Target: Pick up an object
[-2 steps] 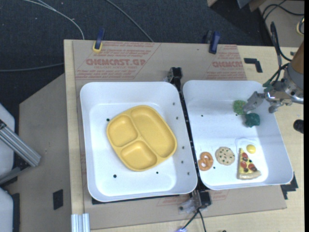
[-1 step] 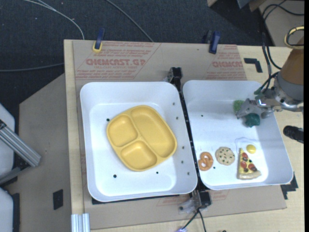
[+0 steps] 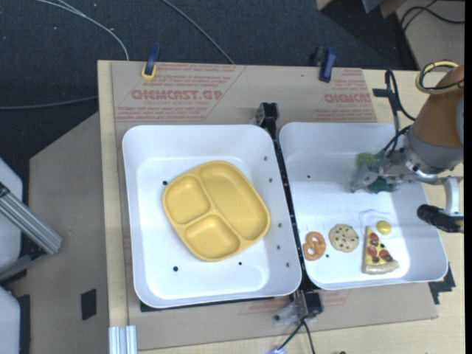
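Left bin (image 3: pixel 140 220): held one yellow divided plate (image 3: pixel 214 209), three compartments, smooth plastic, rounded corners, sitting skewed. Right bin (image 3: pixel 324 142): near edge had a pretzel (image 3: pixel 313 245), a round speckled cookie (image 3: pixel 343 237) and a pizza slice (image 3: pixel 378 255) in a row, small yellow piece (image 3: pixel 383 226) just beyond the pizza. Gripper (image 3: pixel 371 177) was low over the far right part of that bin, with a green object (image 3: pixel 366 159) at its tips; grip on it unclear, and can't tell whether the gripper was wide or narrow.
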Robot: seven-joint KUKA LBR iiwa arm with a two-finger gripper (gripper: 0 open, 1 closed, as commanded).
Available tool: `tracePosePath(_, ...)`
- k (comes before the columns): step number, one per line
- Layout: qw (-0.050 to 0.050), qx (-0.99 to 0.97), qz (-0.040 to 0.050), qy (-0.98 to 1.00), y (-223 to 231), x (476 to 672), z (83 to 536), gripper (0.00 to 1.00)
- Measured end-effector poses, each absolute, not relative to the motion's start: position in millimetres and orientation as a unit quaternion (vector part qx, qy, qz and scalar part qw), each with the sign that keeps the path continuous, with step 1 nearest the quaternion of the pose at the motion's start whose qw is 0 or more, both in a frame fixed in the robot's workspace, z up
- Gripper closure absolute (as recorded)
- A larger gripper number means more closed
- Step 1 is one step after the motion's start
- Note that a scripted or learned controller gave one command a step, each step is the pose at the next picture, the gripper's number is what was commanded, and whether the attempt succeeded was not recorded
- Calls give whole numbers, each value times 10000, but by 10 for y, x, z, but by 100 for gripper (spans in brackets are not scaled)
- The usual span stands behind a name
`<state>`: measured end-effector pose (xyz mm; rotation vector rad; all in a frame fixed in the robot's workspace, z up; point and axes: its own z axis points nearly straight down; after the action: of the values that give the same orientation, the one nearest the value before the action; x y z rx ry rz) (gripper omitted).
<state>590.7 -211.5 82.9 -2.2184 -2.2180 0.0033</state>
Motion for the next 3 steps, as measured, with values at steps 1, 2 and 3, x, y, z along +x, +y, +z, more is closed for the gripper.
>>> tracePosePath(1,-7,-7068,-3,-7074,-2120,5926,957,100)
tracePosePath(2,-37,-7070,-12,-7072,-2197,5975,1424,100)
tracePosePath(3,-36,-7066,-16,-7076,-2111,5953,1928,100)
